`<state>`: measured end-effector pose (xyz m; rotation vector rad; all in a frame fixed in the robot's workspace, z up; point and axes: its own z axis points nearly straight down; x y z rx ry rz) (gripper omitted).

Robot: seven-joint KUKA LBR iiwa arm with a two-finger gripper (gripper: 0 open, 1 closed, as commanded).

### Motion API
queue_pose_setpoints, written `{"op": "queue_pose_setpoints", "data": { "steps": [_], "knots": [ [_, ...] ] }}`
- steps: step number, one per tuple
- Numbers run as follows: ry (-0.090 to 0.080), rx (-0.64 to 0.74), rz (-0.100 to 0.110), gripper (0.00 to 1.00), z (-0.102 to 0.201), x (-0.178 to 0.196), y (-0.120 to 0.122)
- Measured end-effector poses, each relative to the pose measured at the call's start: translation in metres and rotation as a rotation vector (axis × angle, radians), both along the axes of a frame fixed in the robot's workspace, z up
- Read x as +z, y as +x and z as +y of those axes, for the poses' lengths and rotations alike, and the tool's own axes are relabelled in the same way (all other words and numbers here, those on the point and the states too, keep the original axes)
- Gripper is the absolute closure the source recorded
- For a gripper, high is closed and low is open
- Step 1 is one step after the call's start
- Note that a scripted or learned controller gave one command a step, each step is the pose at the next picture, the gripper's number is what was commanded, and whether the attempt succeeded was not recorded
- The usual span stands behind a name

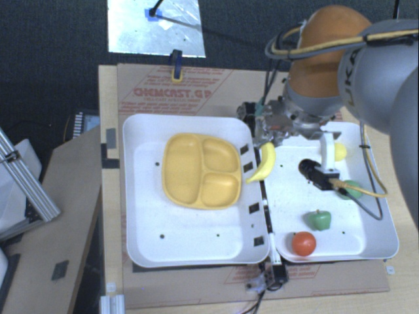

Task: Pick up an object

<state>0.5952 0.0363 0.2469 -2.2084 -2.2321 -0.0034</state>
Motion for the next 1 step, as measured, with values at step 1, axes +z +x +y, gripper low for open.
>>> {"op": "queue_pose_setpoints", "data": {
  "steps": [1],
  "knots": [
    [-0.001,-0.001,0.001,1.00,0.0452,-0.0136,-0.0020]
  ]
}}
